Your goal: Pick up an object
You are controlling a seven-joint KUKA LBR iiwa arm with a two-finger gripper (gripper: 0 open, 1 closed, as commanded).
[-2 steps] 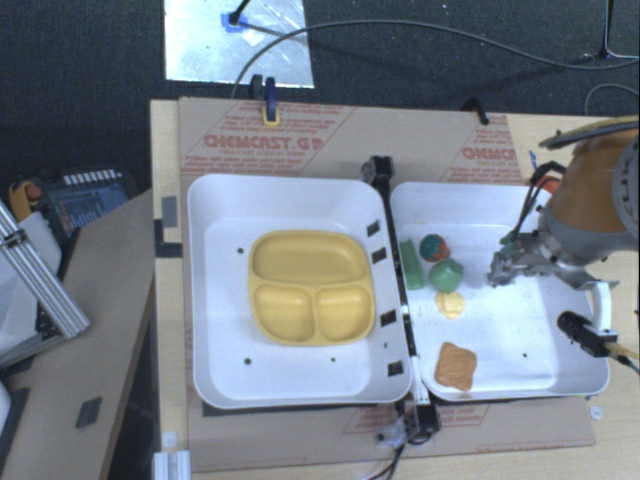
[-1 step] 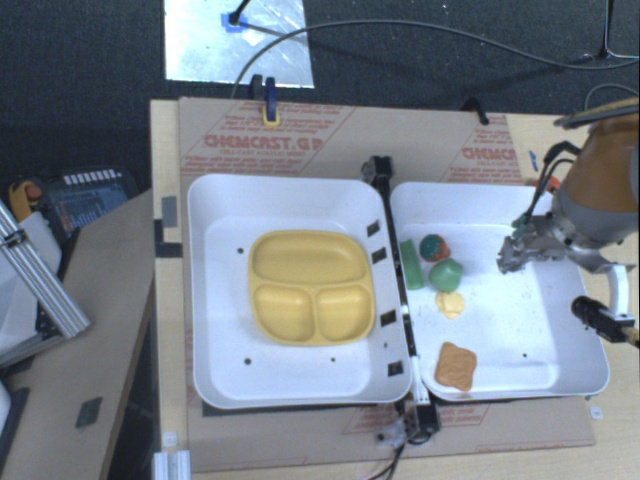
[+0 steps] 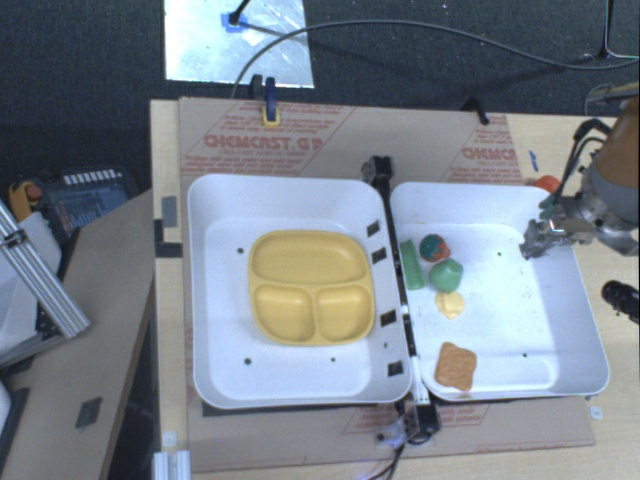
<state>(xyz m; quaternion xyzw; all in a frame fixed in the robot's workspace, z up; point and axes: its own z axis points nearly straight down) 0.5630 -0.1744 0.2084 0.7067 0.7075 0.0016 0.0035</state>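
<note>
Small items lie in the right bin (image 3: pixel 560 368) near its left wall: a green stick (image 3: pixel 411 265), a teal and red ball (image 3: pixel 433 247), a green ball (image 3: pixel 446 274), a pale yellow piece (image 3: pixel 451 305) and a brown toast-like slab (image 3: pixel 456 366). My gripper (image 3: pixel 536 240) hangs over the right bin's far right part, well to the right of these items. Nothing shows between its fingers. The arm enters from the right edge.
The left bin (image 3: pixel 215 298) holds a yellow three-compartment tray (image 3: pixel 310 286). A black divider with clips (image 3: pixel 385 268) separates the bins. Cables cross the dark floor behind the bench, and a small orange object (image 3: pixel 545 182) lies beyond the right bin's far rim.
</note>
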